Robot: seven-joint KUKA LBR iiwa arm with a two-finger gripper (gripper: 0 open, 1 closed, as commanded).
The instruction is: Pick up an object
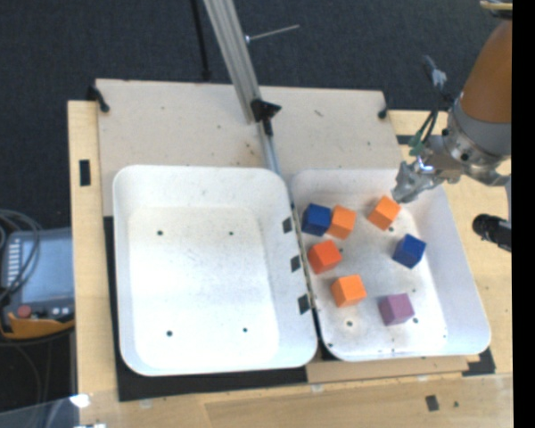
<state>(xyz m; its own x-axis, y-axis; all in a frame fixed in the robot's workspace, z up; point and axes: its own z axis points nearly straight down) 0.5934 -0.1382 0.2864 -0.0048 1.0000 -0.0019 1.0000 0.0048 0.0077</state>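
Your pincer (408,188), grip state unreadable, hangs upper right beside the orange cube (385,212); descending off-centre could nudge it toward the blue cube (409,251).

Even bright light (slightly soft focus)

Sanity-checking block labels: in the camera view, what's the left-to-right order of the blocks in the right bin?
Blue block → orange block → orange block → orange block → orange block, by the gripper → purple block → blue block.
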